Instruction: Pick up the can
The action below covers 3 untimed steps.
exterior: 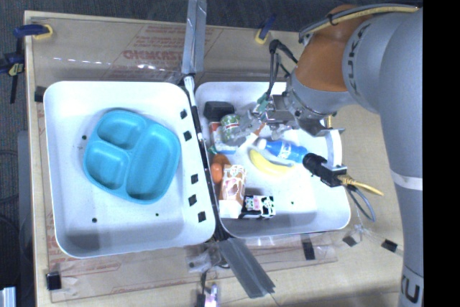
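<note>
Can [231,129]: lies on its side in the upper left of the right bin [327,211], beside a black block [218,110] and above an orange fruit [218,170]. Gripper [260,118] sits just right of it, near a banana [268,163] and bottle [285,151]. Whether the pincer is apart or together cannot be told. Judgement: approach should centre on the can's body, across its curved sides, clear of neighbours. Long axis appears to run roughly left-right, tilted slightly; which end faces the gripper is unclear.
</note>
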Motion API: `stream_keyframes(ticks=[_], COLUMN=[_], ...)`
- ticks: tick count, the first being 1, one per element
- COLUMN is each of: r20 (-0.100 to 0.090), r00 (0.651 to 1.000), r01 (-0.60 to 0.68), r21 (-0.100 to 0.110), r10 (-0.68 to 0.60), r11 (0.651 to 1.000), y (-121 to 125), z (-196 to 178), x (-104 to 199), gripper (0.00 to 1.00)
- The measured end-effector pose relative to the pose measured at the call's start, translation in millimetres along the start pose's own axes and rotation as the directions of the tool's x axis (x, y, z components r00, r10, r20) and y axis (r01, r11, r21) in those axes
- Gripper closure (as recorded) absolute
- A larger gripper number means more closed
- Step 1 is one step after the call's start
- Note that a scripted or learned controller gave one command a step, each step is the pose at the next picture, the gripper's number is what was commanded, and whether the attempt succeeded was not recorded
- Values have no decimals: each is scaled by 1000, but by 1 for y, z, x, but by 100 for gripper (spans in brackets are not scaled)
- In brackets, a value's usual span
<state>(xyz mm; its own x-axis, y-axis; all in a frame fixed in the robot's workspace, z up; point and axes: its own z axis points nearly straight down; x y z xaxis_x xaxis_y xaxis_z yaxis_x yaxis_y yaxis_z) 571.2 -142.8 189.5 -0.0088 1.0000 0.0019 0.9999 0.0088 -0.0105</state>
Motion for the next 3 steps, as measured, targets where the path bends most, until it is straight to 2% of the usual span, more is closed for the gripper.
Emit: stream_keyframes(ticks=[1,2,3], r20=[0,2,9], r00=[982,997,996], r01=[190,72,-94], r21=[0,-3,-26], r10=[-190,-72,94], r11=[982,997,995], y=[13,27,69], z=[29,66,88], x=[31,30,29], gripper=[0,0,0])
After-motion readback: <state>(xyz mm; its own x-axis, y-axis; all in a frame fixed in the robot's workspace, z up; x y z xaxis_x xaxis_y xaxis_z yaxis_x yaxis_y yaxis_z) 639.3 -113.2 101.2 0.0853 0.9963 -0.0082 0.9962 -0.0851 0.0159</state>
